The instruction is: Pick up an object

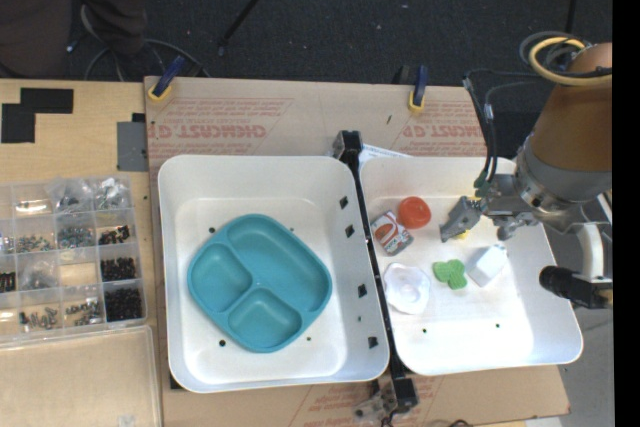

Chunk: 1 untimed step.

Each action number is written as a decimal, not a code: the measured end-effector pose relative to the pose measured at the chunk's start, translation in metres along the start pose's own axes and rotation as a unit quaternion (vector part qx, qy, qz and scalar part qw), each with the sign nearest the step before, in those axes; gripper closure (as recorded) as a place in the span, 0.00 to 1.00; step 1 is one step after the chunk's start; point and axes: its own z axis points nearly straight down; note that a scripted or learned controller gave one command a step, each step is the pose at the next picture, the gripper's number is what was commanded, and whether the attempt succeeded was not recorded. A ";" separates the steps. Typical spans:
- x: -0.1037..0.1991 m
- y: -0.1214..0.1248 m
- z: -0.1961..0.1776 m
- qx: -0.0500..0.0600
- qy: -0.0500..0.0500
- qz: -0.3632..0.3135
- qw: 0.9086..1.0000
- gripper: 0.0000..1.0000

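Over rt bin (560, 345), my claw (483, 221) spread wide w/ nothing in it, white block (488, 265) just below, green piece (451, 273) beside, orange ball (414, 212) to its left.

arm (572, 130): bulky rounded body, orange-brown band on top, grey section below | wrist: grey metal block, dark small parts | claw (480, 220): grey metal fingers, dark tips | cables: black, looping by wrist; yellow-rimmed ring at top | mount: white bracket, black cylinder lower right
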 end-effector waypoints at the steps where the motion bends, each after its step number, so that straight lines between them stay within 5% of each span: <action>1: -0.024 -0.025 0.114 0.005 0.001 0.001 1.000 0.00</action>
